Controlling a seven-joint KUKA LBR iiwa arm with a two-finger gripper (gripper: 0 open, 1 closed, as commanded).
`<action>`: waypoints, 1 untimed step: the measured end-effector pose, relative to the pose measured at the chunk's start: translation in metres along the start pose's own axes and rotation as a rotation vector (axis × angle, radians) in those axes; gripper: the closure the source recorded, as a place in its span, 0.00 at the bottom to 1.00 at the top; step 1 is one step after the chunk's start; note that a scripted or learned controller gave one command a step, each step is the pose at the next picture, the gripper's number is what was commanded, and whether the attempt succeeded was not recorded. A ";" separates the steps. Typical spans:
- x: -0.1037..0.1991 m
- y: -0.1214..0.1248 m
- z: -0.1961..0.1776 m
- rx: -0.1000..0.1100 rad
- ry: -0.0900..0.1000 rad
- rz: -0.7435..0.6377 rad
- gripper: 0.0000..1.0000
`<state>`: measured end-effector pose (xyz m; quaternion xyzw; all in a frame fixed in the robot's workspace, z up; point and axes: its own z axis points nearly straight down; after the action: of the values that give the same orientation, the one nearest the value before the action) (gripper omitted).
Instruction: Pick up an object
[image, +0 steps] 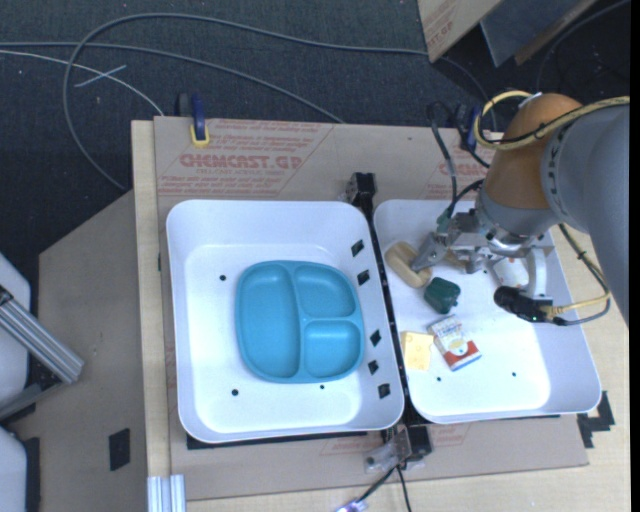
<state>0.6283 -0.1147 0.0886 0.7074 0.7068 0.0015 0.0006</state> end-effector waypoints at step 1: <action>0.002 0.003 -0.014 -0.008 0.003 -0.001 1.00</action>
<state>0.6311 -0.1129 0.1029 0.7071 0.7071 0.0055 0.0027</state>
